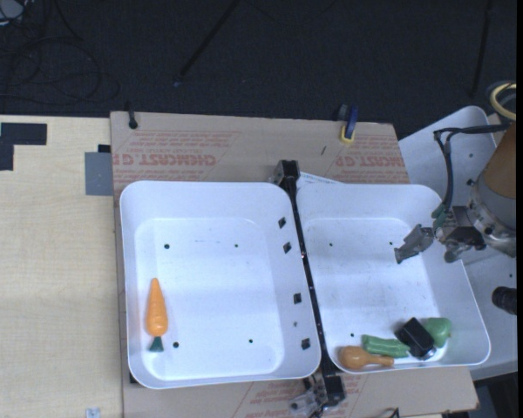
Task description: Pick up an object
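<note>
An orange carrot [156, 307] lies near the front left corner of the left bin [200, 200]. Along the front wall of the right bin [366, 203] sit an orange pear-shaped toy [363, 358], a green vegetable toy [385, 347], a black block [415, 336] and a light green piece [438, 327]. My gripper [431, 243] hangs over the right bin's right side, well back from those objects. Its fingers [410, 246] stand apart with nothing between them.
A black divider [299, 268] runs between the two bins. Both bins rest on a cardboard sheet [244, 151], with a blue and yellow clamp [348, 124] at its back edge. A light wooden bench top [44, 268] spreads to the left.
</note>
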